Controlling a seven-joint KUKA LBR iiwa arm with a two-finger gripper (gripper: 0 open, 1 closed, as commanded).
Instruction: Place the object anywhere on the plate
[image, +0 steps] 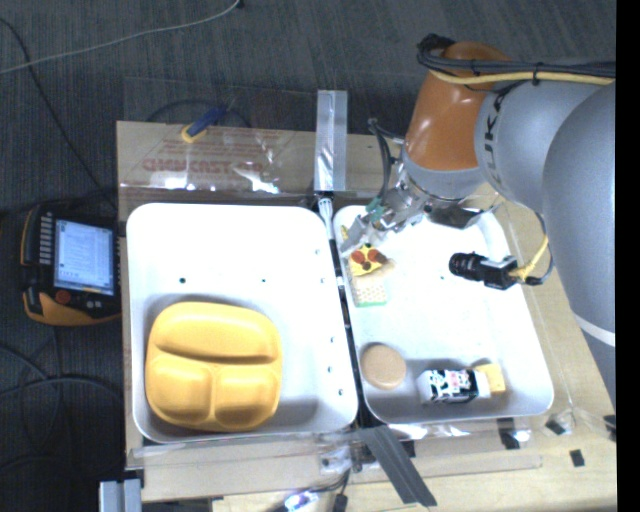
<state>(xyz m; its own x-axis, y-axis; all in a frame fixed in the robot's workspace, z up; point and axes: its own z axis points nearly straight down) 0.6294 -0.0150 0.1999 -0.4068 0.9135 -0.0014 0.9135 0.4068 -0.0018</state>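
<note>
A yellow divided plate (213, 362) lies in the lower part of the left bin (230, 230). In the right bin (470, 320), close to its upper left corner, a small yellow toy with red spots (368, 261) rests on a pale green checked piece (371, 290). My gripper (372, 226) hangs at that corner, just above the spotted toy and close to the wall between the bins. Whether it touches the toy is unclear from this angle. The orange band and grey arm (470, 110) rise behind it to the right.
A round tan disc (383, 367) and a black-and-white cow-patterned toy with a yellow end (458, 384) lie at the right bin's front. A black fitting on a cable (480, 268) juts over that bin. A handheld pendant (75, 262) sits left of the bench.
</note>
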